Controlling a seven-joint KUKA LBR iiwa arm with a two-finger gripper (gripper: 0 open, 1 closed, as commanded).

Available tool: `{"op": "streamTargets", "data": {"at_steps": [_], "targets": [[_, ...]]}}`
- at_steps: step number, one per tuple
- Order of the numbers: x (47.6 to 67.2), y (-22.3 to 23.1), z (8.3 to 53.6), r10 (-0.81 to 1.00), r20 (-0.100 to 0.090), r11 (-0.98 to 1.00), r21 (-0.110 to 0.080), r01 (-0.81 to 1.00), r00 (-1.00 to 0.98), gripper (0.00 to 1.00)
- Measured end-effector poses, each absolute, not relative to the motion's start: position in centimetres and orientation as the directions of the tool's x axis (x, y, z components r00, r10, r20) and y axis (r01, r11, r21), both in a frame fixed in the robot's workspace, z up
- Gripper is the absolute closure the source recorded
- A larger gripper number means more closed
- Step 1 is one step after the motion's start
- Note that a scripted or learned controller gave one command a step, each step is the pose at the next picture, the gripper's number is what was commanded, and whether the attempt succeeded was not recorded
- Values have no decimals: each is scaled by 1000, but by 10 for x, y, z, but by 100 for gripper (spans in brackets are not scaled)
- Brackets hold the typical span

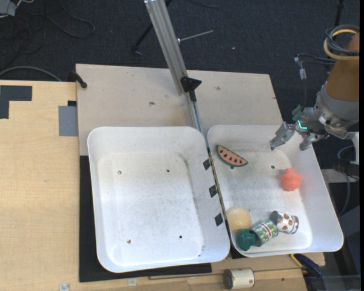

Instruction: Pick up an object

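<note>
The right bin [327, 211] holds a watermelon slice toy [232, 156] near its far left. A salmon-pink ball [290, 180] sits toward its right side. Near the front lie a beige ball [238, 217], a dark green lump [247, 239] and a patterned can on its side [275, 226]. My gripper [293, 137] hangs over the bin's far right corner, above and behind the pink ball. Its two fingers stand apart with nothing between them.
The left bin [147, 199] lies beside the right one, with a row of black clips [212, 190] along the shared edge. A slanted aluminium post [170, 44] rises behind the bins. A small cylinder [239, 278] rests on the bench in front.
</note>
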State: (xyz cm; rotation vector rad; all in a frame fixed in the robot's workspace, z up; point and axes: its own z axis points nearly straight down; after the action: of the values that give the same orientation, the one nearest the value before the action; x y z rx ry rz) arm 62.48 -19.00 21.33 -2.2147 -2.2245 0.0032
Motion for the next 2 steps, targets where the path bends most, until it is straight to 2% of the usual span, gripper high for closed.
{"op": "streamTargets", "data": {"at_steps": [2], "targets": [[608, -174, 110, 1000, 3, -1, -9, 1000, 1, 0]]}}
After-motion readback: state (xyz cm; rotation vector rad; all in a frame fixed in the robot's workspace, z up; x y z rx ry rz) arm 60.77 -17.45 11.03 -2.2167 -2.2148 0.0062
